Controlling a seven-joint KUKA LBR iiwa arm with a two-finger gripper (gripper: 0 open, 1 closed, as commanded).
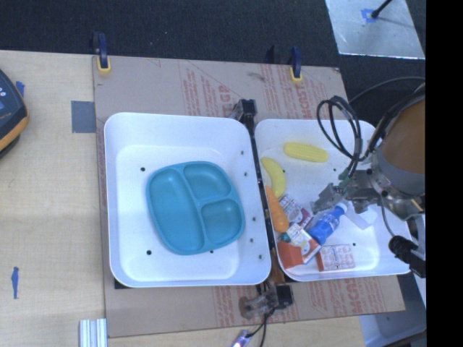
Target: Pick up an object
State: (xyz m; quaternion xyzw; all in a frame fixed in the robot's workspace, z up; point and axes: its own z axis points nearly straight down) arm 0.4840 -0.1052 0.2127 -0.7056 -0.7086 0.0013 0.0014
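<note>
White plastic makes up both shallow bins on the worktop [51, 215], which is pale wood with a sheet of brown cardboard [181, 85] laid under the bins. The left bin [123, 143] holds a blue divided plate [195, 207], lying flat near its middle with three compartments facing up. The right bin [362, 266] carries a scatter of small things: a yellow corn cob [304, 151] toward the far side, a yellow banana [273, 172] by the left wall, an orange carrot [275, 210] just below the banana, a blue bottle [326, 224] lying tilted near the middle, and some red and white packets [318, 251] at the near edge. The grey arm [405, 150] reaches in from the right, black cables [340, 121] looping above it. The tool [340, 197] sits low over the right bin, just above the blue bottle's upper end and perhaps touching it; at this slant I cannot tell how the tool is set, or if it grips anything
</note>
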